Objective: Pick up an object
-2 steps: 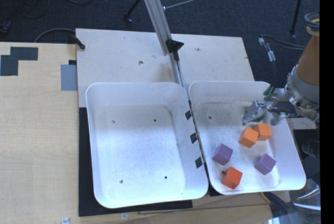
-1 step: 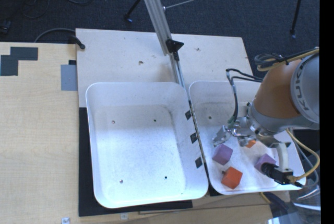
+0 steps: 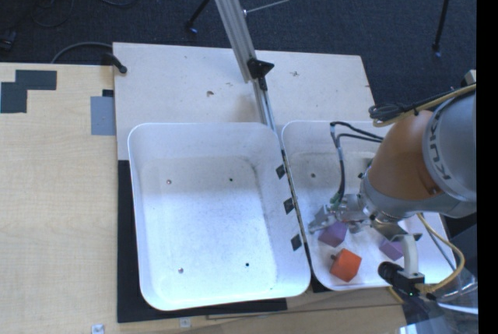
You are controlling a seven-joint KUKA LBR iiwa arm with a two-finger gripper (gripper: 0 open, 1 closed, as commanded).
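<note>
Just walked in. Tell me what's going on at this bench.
The KUKA arm is reaching down into the right bin, its gripper low over a purple block. An orange block and another purple block lie nearby in the same bin. Nothing is visibly lifted yet.

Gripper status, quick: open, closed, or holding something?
Gripper: cannot be told from this view. It sits low in the right bin, just above a purple block, with an orange block nearby.
</note>
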